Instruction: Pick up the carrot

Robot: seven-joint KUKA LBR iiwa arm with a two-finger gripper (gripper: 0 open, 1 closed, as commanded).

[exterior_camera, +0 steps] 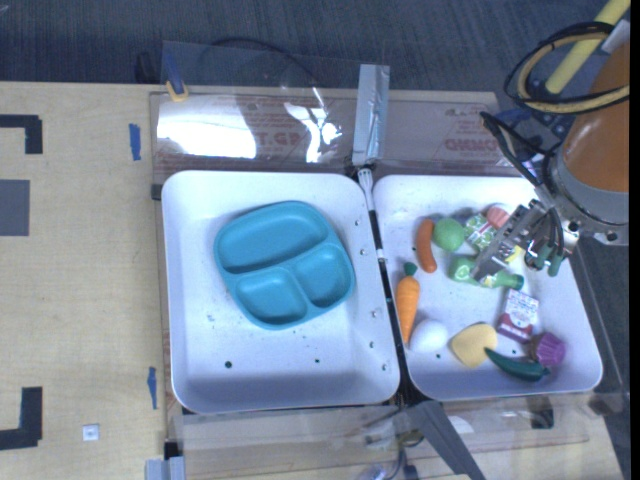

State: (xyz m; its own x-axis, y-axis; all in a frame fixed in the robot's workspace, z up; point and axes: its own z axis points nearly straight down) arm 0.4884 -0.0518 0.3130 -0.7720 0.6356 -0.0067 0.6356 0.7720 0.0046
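Observation:
The carrot (407,306) is orange with a green top and lies along the left wall of the right bin (585,343), pointing toward the front. My gripper (512,250) hangs over the back right part of that bin, above a cluster of green toy items (470,253), well to the right of the carrot. Nothing shows between its fingers, and their spacing is unclear.
The left bin (190,298) holds a blue divided plate (285,263). In the right bin lie an orange sausage-like piece (426,244), a white egg (431,337), a yellow piece (472,343), a dark green pepper (515,365), a purple item (549,348) and a small packet (519,315).

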